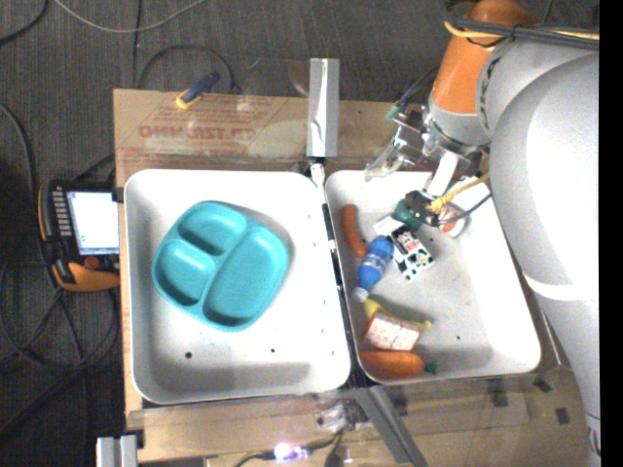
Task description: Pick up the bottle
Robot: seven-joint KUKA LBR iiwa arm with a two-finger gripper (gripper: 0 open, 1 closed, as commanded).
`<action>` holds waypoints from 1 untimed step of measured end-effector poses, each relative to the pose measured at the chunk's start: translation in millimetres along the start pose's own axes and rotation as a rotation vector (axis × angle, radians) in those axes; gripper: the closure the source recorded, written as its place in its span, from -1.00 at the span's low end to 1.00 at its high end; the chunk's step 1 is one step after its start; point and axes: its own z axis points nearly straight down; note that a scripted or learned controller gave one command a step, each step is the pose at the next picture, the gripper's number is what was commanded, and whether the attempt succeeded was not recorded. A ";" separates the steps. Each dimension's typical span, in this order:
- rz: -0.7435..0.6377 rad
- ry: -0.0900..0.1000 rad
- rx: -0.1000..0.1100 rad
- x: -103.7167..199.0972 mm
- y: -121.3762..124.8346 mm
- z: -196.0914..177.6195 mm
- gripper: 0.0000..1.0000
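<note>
Smooth grey arm (555, 154) over glossy blue plastic bottle (373, 264)

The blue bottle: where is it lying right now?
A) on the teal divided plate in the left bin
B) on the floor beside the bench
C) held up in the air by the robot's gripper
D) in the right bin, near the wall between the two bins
D: the blue bottle lies in the right bin, next to the hot dog by the dividing wall.
</note>
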 end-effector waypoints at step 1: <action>0.121 0.002 0.001 -48.5 -10.7 91.5 -1.00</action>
